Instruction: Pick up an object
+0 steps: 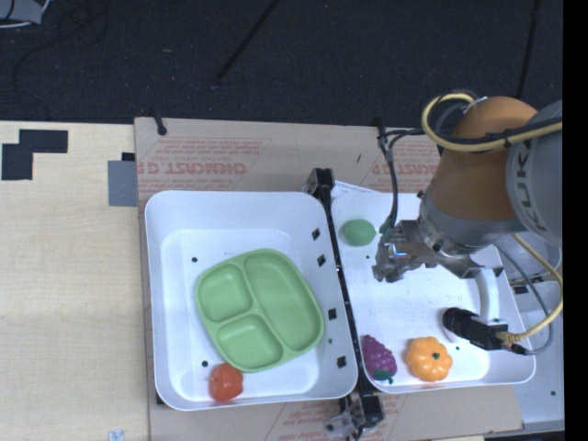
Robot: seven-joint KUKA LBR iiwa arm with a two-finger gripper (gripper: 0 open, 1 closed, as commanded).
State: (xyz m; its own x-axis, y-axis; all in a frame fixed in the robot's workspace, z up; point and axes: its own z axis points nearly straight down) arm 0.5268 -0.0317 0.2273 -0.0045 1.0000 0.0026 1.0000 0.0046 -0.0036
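1. I see the arm (478,173) reaching in from the right, with the tool (393,263) over the upper left part of the right bin (432,292).
2. From this angle I cannot tell whether the tool is apart or together, and I see nothing clamped in it.
3. A pale green ball (358,232) lies in the right bin just beside the tool, toward the bin's far left corner.
4. Along that bin's near edge I see a purple grape bunch (378,356) and, right next to it, an orange pumpkin (428,358), both well apart from the tool.
5. The left bin (175,237) holds a green divided plate (259,309), with a red tomato (225,382) at the plate's near left edge.
6. Both bins sit on cardboard on the pale wooden tabletop (64,274).
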